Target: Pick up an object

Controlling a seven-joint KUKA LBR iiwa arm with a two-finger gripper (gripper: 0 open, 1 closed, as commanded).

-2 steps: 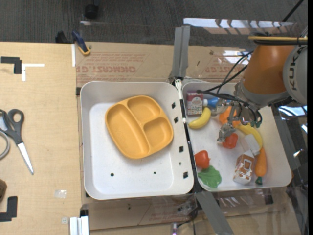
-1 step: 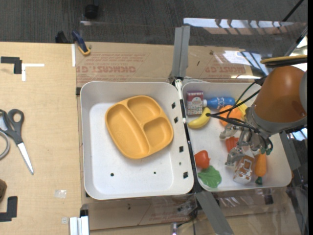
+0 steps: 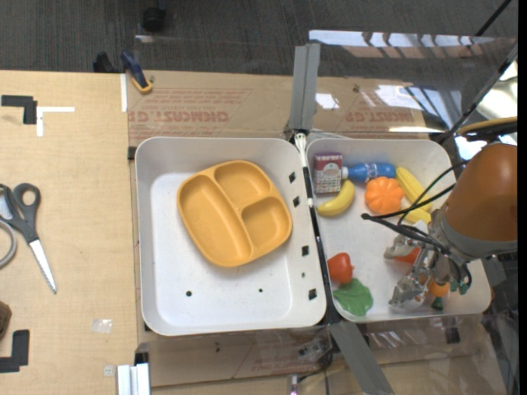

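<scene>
Pale wooden bench top (image 3: 66, 188) across the left, brown cardboard (image 3: 206, 109) laid flat behind the bins, dark carpet beyond at the top. On the bare wood at far left, grey-handled scissors (image 3: 29, 229) lying flat, blades toward the near edge. Near the cardboard's back left corner, a small blue and yellow clip (image 3: 136, 72). Side by side in the middle, two shallow white bins. In the left bin (image 3: 156, 303), a yellow divided plate (image 3: 235, 212), right way up, three sections, set toward the back and well apart from the near wall. In the right bin (image 3: 370, 146), a cluster of toy food along the back: a small red and white box (image 3: 328, 174) upright near the dividing wall, a blue bottle (image 3: 370, 171) lying just beside it, a banana (image 3: 336, 200) in front of the box and touching it, an orange pumpkin (image 3: 384, 194) next to the banana, a yellow corn cob (image 3: 409, 185) tilted just right of the pumpkin. Nearer the front, a red tomato (image 3: 339, 266) by the dividing wall, with a green leaf (image 3: 354, 299) just in front of it. Reaching in from the right, the arm (image 3: 494, 196), orange band uppermost, black cables looped across it. Below it, the gripper (image 3: 410, 296), down low over the right bin's near right corner, well apart from the back cluster. Just beside the gripper, a small orange piece (image 3: 402, 253), partly hidden by metalwork. Spread or closed: cannot tell, too cluttered and blurred there. Nothing plainly seen held.
</scene>
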